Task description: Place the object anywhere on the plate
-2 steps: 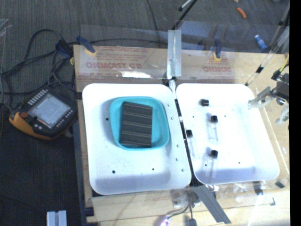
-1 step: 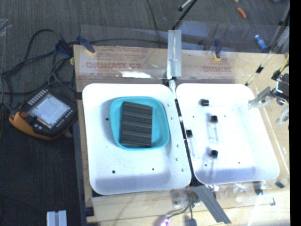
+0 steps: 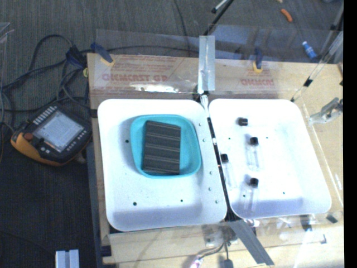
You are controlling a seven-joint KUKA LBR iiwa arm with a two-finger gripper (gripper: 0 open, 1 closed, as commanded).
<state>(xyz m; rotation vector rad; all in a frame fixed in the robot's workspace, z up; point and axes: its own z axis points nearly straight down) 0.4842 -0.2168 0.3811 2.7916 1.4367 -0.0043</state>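
Bench stock: two white bins, one plate, one block.

Left bin (image 3: 162, 211) holds one teal plate (image 3: 192, 149), and one dark ribbed block (image 3: 162, 147) lies flat on the plate, inside its rim. Right bin (image 3: 284, 200) holds three small black pieces (image 3: 252, 181), well apart; a fourth (image 3: 224, 158) sits at the seam between the bins. Beyond the bins lies one board with red lettering (image 3: 145, 74).

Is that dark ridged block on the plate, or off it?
On it. The dark ridged block lies flat inside the teal plate, whose rim shows around it, in the left bin.
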